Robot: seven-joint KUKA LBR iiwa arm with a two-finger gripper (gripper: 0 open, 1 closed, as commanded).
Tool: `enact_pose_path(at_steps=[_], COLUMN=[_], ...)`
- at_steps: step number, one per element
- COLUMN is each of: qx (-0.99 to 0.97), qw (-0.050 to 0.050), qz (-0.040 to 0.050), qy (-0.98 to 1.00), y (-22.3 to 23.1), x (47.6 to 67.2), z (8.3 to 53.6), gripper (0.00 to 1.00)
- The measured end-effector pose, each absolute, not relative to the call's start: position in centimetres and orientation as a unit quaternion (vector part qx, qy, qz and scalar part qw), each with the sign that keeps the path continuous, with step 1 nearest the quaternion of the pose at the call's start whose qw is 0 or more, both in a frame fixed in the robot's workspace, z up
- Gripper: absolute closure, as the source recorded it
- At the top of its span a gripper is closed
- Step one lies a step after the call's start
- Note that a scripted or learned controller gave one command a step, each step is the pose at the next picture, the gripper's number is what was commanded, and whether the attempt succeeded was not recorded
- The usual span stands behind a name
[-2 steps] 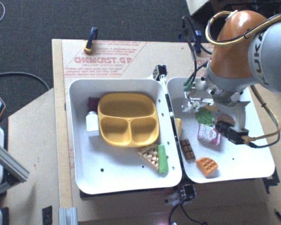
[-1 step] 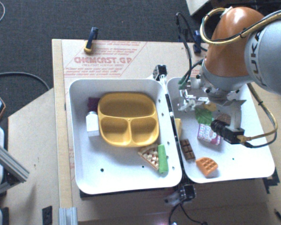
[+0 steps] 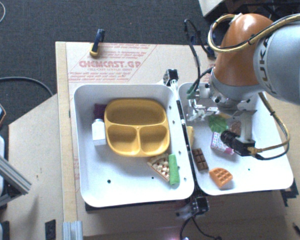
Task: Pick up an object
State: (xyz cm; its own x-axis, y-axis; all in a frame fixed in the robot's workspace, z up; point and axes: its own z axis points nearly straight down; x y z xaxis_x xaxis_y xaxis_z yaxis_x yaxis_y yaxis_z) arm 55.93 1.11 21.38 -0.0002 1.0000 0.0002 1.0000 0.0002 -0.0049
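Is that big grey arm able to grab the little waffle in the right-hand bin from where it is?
Probably yes. The waffle lies by itself on open bin floor, nothing on top, and the arm already hangs over that bin.

A robotics lab. A grey-and-orange arm (image 3: 260, 49) reaches in from the right over two white bins (image 3: 84, 134) on a paper-covered bench (image 3: 64, 84). Loose cables (image 3: 19, 81) cross dark carpet (image 3: 39, 19) at the upper left.

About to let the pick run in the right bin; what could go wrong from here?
The end effector sits low by the divider between the bins, so it could scrape that wall. The green item, pink packet and chocolate piece crowd together under the wrist, so a grasp may nudge or catch the wrong one. The cable looping over the bin floor could snag the waffle.
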Motion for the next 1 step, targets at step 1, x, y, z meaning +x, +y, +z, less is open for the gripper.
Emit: enact_pose_path(at_steps=[1], qx=[-0.707], qw=[-0.001], qz=[-0.0012], qy=[-0.708], y=[1.9], x=[56.12], z=[22.93], gripper=[1.0])
